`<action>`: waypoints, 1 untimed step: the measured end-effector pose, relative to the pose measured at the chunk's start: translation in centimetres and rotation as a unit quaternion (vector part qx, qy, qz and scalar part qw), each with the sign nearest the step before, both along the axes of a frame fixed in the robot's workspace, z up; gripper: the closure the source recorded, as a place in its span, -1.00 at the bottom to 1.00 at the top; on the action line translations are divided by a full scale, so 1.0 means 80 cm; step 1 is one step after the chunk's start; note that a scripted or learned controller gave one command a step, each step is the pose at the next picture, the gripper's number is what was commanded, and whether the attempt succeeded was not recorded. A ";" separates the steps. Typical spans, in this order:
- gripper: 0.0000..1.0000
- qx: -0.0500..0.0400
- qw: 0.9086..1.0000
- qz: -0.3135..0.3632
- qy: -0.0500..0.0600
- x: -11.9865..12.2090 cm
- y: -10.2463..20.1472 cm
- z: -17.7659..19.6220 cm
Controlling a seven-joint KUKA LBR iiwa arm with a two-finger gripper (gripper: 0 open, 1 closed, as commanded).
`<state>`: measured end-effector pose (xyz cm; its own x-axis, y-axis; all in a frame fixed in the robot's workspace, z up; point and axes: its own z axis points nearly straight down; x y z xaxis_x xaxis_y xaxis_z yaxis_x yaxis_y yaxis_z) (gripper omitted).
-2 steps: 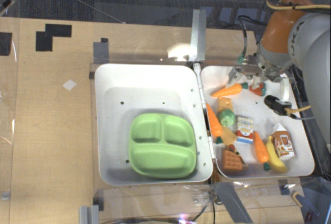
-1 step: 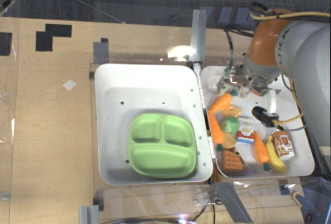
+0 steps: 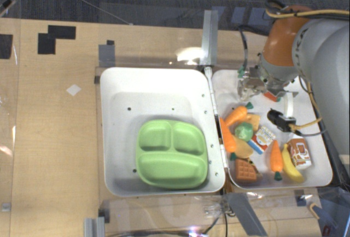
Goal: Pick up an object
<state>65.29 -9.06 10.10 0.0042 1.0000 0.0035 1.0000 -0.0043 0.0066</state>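
Pincer (image 3: 247, 98) over right bin (image 3: 327, 175), wooden bench (image 3: 49, 137)

The grey arm (image 3: 328, 50) reaches in from the right, its orange band (image 3: 281, 39) just above the wrist. The gripper (image 3: 252, 87) points downward, hanging low at the far end of its reach.
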 end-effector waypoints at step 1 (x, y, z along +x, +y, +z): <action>1.00 -0.002 1.000 0.003 -0.005 -0.064 -0.008 -0.012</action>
<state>60.21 -9.67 9.17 -0.0020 1.0000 -0.0007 0.9999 0.0020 0.0170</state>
